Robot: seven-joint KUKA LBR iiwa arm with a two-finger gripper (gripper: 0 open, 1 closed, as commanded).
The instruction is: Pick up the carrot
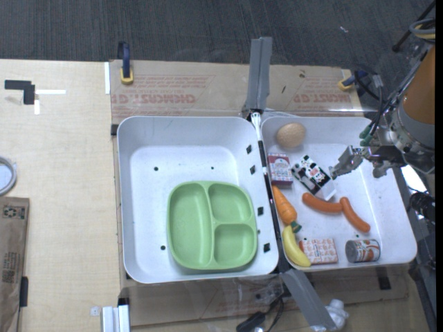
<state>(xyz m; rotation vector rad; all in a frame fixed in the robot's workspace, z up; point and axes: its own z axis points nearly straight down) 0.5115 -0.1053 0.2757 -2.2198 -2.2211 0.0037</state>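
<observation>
A robotics lab, by the look of it: two white bins (131, 185) clamped to a cardboard-lined bench (55, 151), dark carpet (173, 12) beyond, toy food sorted under a fixed camera.

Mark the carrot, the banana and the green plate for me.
carrot (284, 205): camera view, middle of its orange body.
banana (294, 249): camera view, middle of its curve.
green plate (181, 220): camera view, bare left compartment.

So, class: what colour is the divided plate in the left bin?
Light green; the divided plate shows best in the camera view, lying in the left bin.
</observation>
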